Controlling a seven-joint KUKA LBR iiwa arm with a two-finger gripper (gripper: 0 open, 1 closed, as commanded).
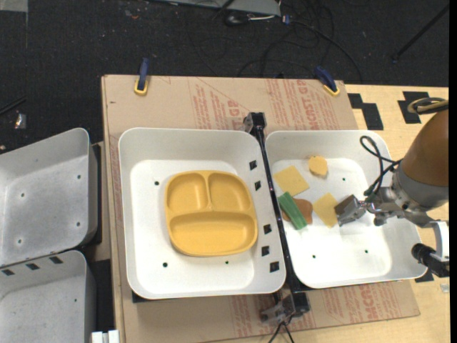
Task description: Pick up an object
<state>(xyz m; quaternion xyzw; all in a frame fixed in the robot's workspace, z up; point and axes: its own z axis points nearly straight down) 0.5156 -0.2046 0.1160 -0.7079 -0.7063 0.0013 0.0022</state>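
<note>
In the right bin (371,263) lie several small food-like pieces: a yellow square (291,180), a small orange-yellow lump (318,166), a green stick (292,210) over a brown oval (303,209), and another yellow slab (326,209). My gripper (350,210) reaches in from the right and sits low just right of that yellow slab, close to or touching its edge. Nothing shows between its fingers.
A yellow divided plate (211,213) lies in the left bin (143,256). A black divider (268,191) runs between the bins. The arm's wrist and cables (400,191) hang over the right bin's right side. Grey metal trays (43,191) stand off the bench's left.
</note>
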